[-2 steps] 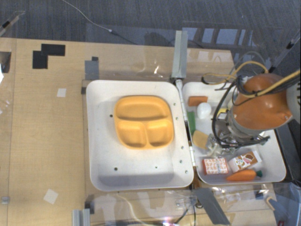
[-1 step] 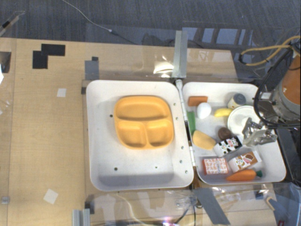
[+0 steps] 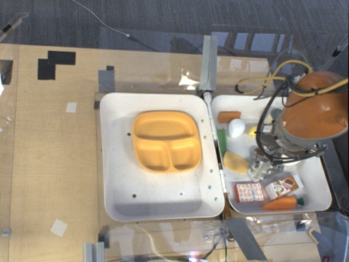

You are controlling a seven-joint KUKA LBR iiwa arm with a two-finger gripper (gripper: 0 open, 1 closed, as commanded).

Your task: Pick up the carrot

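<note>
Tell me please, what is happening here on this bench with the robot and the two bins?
A robot arm reaches in over the right bin, its gripper low among small food items. The carrot it should pick up lies untouched at the bin's front edge, beside two small cartons. A white egg and a yellowish piece lie further in. The left bin holds a yellow divided tray.

Cartons (image 3: 267, 190) crowd carrot (image 3: 279, 203); bin wall (image 3: 283, 209) alongside.

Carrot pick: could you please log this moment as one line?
carrot: right bin's near edge, ungrasped | end effector: above bin, short of carrot | stage: approach
</note>
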